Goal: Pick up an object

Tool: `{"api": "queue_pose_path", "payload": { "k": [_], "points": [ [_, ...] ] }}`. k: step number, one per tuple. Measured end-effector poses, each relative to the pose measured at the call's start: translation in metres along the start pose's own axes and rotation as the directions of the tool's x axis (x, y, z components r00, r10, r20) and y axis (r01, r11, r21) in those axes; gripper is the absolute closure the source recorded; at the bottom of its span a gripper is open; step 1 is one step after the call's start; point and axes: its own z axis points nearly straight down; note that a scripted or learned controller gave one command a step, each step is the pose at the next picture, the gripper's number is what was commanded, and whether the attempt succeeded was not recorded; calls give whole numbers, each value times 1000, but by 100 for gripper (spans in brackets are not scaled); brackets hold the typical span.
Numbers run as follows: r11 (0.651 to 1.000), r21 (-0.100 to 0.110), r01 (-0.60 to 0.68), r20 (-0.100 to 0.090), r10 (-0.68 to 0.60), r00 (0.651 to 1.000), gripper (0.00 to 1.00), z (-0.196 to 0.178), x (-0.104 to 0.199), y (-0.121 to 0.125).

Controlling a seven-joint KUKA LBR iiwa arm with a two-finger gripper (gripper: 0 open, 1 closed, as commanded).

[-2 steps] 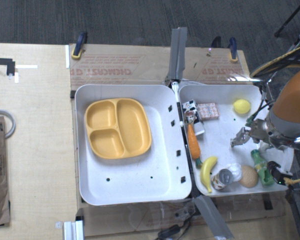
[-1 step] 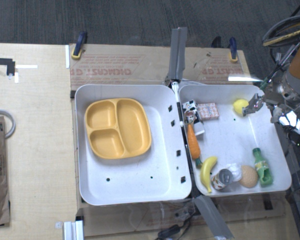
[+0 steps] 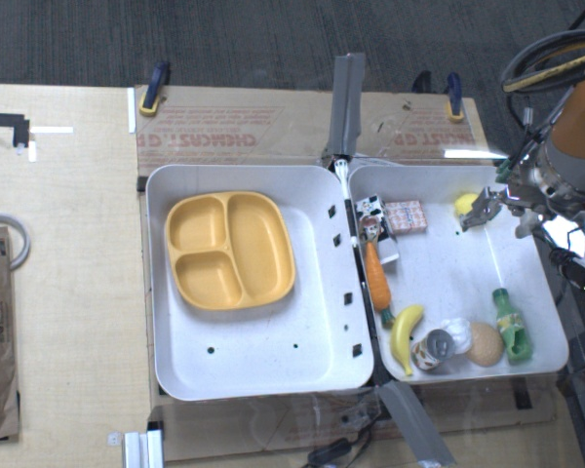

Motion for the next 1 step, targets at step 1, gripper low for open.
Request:
{"api": "queue_pose_path", "payload": {
  "k": [1],
  "points": [
    [999,1,-49,0,49,999,0,-14,-35,-60]
  ]
}}
